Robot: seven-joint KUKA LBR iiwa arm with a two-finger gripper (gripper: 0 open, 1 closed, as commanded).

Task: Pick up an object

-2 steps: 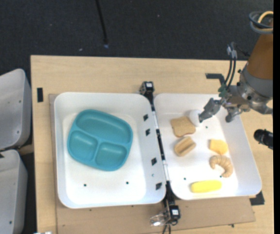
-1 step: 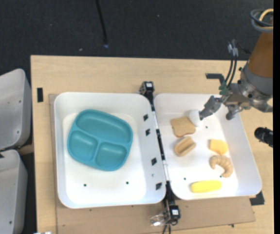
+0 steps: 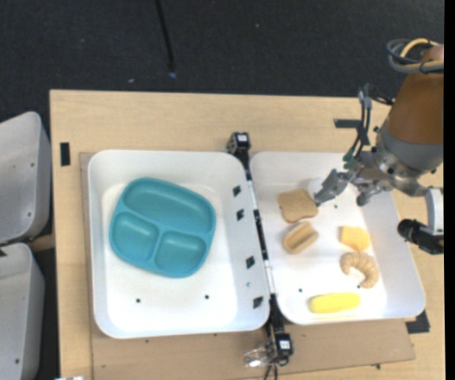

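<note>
Over the far part of the right bin (image 3: 405,291), the gripper (image 3: 339,184) hangs at the end of the arm (image 3: 413,125) that reaches in from the right. Its two dark fingers stand apart, one pointing left toward the bin's middle and one lower on the right, and nothing lies between them, so the claw is open and bare.

Five food pieces rest on the floor of the right bin. A slice of bread (image 3: 297,205) lies just left of the gripper, its far right corner next to the left fingertip. A small bread roll (image 3: 299,237) lies just nearer than the slice. Farther right are a yellow cheese block (image 3: 355,238), a croissant (image 3: 360,268) near it, and a yellow banana-like piece (image 3: 335,302) by the near wall. In the left bin (image 3: 100,291) a teal divided plate (image 3: 162,226) lies flat.

By my reading, the task is at its start: nothing is lifted, every piece lies on the bin floor, and the approach looks aimed at the slice of bread. Closing, gripping and raising all remain to be done.
</note>
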